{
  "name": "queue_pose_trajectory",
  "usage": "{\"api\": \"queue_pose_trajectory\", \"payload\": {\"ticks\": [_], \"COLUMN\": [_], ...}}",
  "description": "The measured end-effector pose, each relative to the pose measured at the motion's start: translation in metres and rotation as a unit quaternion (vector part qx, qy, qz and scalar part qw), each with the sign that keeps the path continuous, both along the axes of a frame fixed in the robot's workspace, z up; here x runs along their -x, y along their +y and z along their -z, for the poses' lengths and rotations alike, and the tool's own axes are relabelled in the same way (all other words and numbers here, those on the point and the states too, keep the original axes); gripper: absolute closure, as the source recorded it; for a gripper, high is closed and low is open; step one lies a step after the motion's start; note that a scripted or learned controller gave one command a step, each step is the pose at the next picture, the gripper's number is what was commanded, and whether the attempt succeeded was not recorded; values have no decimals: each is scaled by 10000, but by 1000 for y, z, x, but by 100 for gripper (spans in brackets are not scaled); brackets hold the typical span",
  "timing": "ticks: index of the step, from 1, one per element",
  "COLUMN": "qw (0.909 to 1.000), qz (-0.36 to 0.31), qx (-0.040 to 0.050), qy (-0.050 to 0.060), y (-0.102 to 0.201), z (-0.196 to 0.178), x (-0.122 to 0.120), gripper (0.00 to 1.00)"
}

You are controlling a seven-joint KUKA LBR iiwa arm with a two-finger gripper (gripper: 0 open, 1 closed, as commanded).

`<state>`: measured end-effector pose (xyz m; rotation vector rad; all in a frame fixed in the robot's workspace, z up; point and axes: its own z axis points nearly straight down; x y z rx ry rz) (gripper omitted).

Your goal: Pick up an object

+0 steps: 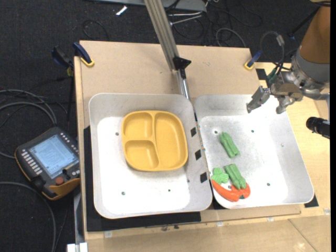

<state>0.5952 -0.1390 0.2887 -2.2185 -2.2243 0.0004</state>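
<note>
Two white bins side by side on the wooden counter (220, 59). Nearest, in the right bin (286, 185), an orange carrot toy (229, 191) with a green toy (235, 175) touching it at the near left corner. Farther in, a second green toy (229, 144), apart from the pair. In the left bin (105, 188), a yellow divided plate (155, 140). Farthest, jaws (270, 102) apart and clamped on nothing, hanging over the right bin's far edge.
</note>
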Motion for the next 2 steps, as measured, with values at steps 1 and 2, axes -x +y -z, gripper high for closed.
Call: {"api": "queue_pose_trajectory", "payload": {"ticks": [1,2], "qw": [10000,10000], "qz": [3,13], "qx": [-1,-3], "qy": [1,31], "y": [0,2], "z": [0,62], "x": [0,7], "gripper": [0,0]}}
